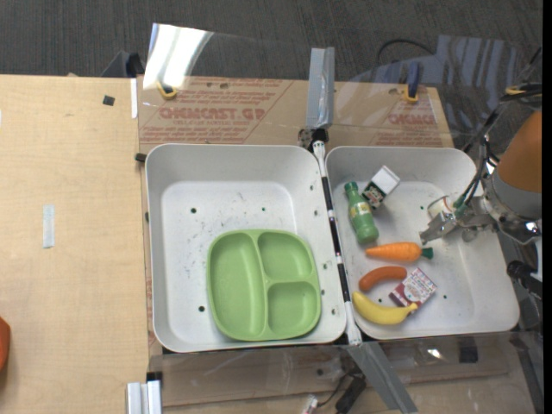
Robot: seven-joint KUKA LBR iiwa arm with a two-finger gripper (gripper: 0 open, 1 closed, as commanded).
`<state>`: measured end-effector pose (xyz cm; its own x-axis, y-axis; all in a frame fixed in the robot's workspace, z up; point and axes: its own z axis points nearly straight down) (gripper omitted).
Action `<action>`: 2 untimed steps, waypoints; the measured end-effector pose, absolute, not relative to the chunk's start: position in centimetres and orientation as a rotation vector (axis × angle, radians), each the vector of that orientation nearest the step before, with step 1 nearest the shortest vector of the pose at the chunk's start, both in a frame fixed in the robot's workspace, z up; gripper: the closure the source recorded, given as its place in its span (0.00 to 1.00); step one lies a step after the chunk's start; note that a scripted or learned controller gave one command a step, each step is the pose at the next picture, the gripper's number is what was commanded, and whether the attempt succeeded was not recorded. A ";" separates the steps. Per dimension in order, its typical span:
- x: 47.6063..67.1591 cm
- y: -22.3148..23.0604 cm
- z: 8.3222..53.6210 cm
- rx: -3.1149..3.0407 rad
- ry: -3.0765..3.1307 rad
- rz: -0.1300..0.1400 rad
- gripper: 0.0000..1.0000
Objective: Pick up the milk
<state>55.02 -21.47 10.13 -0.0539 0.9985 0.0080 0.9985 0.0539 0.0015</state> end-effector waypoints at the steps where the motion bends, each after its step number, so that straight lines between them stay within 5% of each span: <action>1: 60.8 -21.4 9.1 -2.134 -2.298 -0.011 0.00; 2: 63.9 -20.9 9.1 -2.132 -2.309 0.001 0.00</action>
